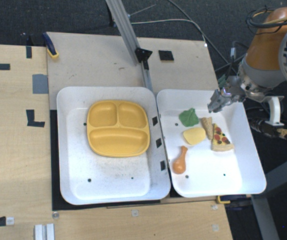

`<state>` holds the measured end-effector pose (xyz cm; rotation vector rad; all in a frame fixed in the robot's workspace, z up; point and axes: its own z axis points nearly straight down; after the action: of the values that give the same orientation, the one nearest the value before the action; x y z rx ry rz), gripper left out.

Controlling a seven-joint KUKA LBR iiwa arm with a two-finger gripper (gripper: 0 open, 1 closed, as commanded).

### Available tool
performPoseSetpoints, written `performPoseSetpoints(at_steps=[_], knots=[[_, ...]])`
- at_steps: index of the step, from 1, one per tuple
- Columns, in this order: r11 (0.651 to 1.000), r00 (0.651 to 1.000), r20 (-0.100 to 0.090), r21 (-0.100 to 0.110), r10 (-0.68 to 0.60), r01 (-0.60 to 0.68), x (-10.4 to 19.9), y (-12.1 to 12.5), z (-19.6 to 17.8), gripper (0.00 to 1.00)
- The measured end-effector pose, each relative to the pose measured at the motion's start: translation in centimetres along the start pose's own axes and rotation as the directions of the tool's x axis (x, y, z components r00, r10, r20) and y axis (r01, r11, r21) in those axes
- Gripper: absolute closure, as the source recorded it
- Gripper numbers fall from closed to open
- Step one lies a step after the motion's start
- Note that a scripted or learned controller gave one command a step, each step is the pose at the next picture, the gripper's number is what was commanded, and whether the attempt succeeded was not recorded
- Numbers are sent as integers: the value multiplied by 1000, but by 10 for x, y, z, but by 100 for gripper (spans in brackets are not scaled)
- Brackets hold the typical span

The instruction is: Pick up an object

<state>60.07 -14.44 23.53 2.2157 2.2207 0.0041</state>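
White right bin has bare floor below the pizza slice; end effector apparently holds nothing, opening indiscernible.

A robotics lab, most likely: a taped wooden counter carries two white bins under an aluminium camera mast, with loose cables and plastic toy food.
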Motion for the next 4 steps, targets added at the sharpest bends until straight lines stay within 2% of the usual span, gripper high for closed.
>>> performPoseSetpoints(at_steps=[1, 4], knots=[[1000, 1000, 0, 0, 0, 0, 0, 1, -49, 100], [1000, 1000, -2, 8, -3, 3, 142, 11, -28, 100]])
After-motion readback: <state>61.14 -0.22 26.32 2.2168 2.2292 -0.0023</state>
